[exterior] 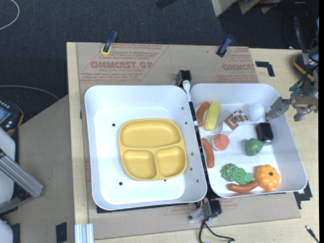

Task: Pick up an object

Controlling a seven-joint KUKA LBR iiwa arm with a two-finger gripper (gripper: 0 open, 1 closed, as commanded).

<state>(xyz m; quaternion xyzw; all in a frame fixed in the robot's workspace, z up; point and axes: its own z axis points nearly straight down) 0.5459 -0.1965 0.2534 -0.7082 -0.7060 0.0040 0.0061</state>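
We are hovering at the far right edge of the right bin (298, 161), with nothing picked yet, so the step in hand looks like choosing a target and coming down on it. The claw (287, 109) is sitting over the bin's right rim, and its fingers appear to be spread apart with nothing between them, though they are small and dark against the wall, so we are judging that loosely. The nearest candidates are the white ball (256, 111) and the black block (264, 132), both just left of the claw. To do this well, we are favouring the black block: it is standing apart from its neighbours, while the ball could roll away. We should be centring over it and descending straight. The green piece (253, 146) is lying just near of it, so we are keeping clear. The yellow tray (152, 148) is sitting in the left bin (101, 151).
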